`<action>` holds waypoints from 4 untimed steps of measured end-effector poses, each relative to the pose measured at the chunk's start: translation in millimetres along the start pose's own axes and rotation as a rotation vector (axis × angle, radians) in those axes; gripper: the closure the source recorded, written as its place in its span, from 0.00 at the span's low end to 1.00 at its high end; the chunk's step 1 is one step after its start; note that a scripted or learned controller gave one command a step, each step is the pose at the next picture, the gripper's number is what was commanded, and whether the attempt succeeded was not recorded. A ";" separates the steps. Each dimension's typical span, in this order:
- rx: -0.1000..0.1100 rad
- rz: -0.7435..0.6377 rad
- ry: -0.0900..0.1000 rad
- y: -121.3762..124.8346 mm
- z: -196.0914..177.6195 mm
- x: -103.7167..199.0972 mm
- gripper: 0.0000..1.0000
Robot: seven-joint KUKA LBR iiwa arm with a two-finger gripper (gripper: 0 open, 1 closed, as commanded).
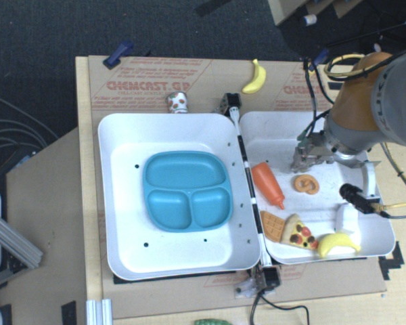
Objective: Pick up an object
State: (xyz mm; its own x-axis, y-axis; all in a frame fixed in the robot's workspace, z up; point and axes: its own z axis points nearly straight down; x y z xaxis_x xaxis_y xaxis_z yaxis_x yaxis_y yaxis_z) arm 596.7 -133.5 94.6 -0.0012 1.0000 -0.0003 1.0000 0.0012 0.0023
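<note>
the gripper (pixel 306 156) hangs over the right bin (pixel 271 128), fingers pointing down; whether they are open or closed cannot be told. a pretzel (pixel 305 184) lies just below it toward the camera, apart from it; an orange bottle (pixel 267 185) lies farther left.

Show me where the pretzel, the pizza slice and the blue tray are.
pretzel (pixel 305 184), camera view, its middle.
pizza slice (pixel 300 233), camera view, the topping.
blue tray (pixel 187 189), camera view, the divider between compartments.

My gripper (pixel 304 156) hangs in the right bin (pixel 277 128), just above the pretzel (pixel 305 184); contact seems unlikely.
</note>
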 end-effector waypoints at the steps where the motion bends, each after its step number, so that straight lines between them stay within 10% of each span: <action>1: -0.001 -0.001 0.000 0.4 -9.8 0.4 1.00; 2: -0.003 -0.001 0.000 0.9 -19.7 0.7 1.00; 3: 0.000 0.000 -0.001 7.7 -154.4 -11.9 1.00; 4: 0.000 -0.001 0.000 15.8 -164.4 19.5 1.00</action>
State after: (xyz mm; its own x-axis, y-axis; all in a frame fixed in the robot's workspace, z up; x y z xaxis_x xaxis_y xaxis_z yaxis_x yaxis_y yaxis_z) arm 612.0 -114.0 259.0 -0.0020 1.0000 -0.0008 1.0000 0.0020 0.0025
